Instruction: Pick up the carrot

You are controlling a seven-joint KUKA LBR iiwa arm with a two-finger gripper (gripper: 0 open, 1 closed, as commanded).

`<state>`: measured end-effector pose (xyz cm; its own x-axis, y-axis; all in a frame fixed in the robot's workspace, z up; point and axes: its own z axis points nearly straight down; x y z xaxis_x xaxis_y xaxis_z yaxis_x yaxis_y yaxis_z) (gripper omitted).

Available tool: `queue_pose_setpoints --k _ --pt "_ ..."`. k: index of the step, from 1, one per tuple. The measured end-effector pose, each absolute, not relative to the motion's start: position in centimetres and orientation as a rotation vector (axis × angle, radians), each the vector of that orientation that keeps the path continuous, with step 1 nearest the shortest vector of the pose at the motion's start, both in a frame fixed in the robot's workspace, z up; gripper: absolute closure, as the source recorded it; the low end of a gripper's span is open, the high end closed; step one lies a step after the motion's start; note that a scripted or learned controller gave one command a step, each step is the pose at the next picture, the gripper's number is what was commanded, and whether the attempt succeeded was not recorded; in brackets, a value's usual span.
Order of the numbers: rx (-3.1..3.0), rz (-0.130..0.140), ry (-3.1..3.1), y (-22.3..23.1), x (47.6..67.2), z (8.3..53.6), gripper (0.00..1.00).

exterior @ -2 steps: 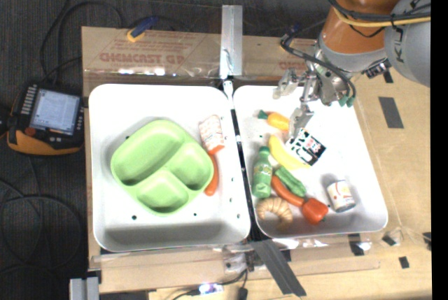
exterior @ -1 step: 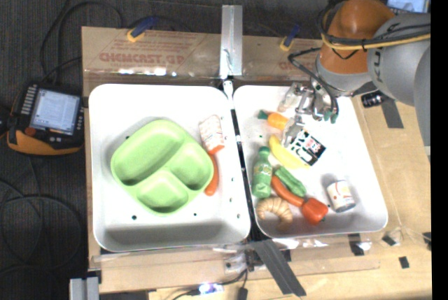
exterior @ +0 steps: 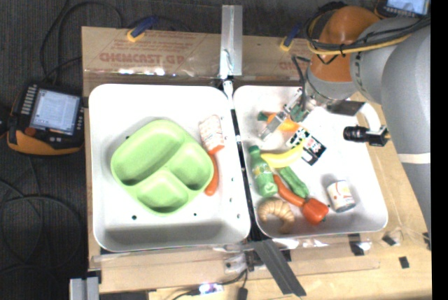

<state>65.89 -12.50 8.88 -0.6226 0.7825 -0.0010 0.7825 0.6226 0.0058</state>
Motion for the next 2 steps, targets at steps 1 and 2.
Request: queue_pose_setpoints --k 1,2 --pt "1.360 0.004 2.822 -12.6 66.0 9.7 1.00" --pt "1.555 -0.002 2.735 -11.1 61.6 15.4 1.00"
